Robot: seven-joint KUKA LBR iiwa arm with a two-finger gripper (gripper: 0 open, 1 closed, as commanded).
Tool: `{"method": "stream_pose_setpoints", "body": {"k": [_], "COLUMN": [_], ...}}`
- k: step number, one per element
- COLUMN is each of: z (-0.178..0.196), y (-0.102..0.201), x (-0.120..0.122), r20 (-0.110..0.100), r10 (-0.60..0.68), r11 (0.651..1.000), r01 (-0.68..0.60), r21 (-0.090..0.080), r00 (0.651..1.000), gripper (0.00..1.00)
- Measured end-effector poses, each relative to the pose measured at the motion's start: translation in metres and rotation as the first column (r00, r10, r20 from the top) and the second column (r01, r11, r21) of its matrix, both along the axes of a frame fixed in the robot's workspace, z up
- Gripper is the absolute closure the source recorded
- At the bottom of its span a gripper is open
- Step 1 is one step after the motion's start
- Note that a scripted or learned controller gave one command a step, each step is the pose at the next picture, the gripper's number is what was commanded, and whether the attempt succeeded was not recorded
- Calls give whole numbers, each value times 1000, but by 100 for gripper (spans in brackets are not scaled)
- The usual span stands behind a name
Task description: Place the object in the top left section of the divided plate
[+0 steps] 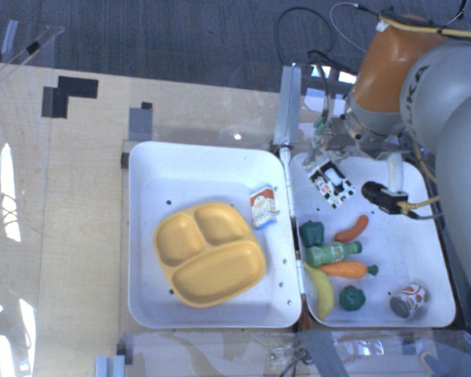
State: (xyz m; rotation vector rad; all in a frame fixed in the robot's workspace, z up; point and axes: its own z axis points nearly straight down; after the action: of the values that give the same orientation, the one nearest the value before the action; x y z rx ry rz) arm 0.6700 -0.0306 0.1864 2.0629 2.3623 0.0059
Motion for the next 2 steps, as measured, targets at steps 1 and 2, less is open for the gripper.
{"method": "stream_pose_setpoints", "body": {"k": [1, 2], "z": [37, 135], "y": [74, 106], "x": [0, -1], "r20": [0, 2], "r10": [-61, -36], "r11": [998, 999], "r01": [61, 36], "r21": [2, 2], "r00": [998, 999], "gripper": [100, 100]}}
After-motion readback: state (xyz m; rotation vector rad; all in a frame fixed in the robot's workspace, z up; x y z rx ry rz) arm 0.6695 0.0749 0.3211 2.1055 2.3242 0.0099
